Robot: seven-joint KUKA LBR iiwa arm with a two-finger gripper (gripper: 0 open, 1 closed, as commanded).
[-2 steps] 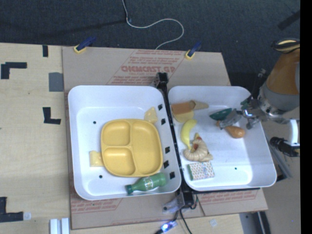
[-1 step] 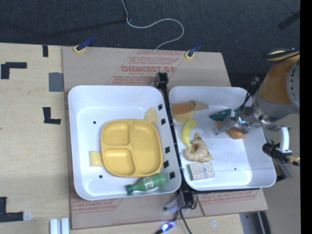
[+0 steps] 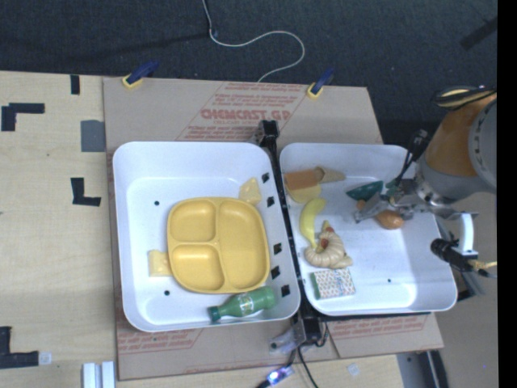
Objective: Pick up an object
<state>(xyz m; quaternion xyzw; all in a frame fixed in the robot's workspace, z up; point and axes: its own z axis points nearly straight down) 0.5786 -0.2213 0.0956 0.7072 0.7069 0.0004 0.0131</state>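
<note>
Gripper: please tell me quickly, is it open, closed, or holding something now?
Gripper: cannot be told; it sits low in the right bin, next to a small orange object.

Looks like a robotics lab from my feed: cardboard-covered surface (image 3: 242, 107) clamped down, tape marks (image 3: 81, 191), loose cable (image 3: 258, 43), two white bins (image 3: 129, 217).

The grey arm (image 3: 472, 156) enters from the right edge, its orange band showing above the wrist. It bends down and leftward, ending in the gripper (image 3: 373, 204), which sits low and points left. A dark bracket with cabling juts from the wrist's lower side.
</note>
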